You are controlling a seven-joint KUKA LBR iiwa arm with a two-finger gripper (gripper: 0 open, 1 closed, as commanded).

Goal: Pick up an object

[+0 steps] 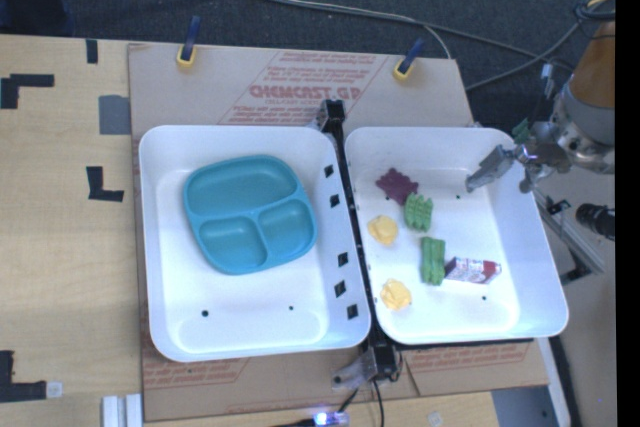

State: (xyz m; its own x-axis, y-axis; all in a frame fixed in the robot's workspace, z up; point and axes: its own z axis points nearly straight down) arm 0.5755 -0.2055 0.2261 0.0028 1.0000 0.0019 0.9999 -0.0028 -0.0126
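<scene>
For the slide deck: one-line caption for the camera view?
Gripper open over right bin of small toys; blue plate in left bin.

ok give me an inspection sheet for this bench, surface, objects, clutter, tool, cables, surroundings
surface: cardboard sheet under two white bins; left bin, right bin.
job's things: all in the right bin: purple piece, green block, long green block, yellow piece, second yellow piece, small red and white packet.
clutter: blue divided plate in the left bin.
tool: tool over the right bin's upper right edge, holding nothing; finger state unclear.
cables: black cable runs across the dark floor behind the bench.
surroundings: two yellow clamps on the cardboard's far edge; wooden table at left.
</scene>
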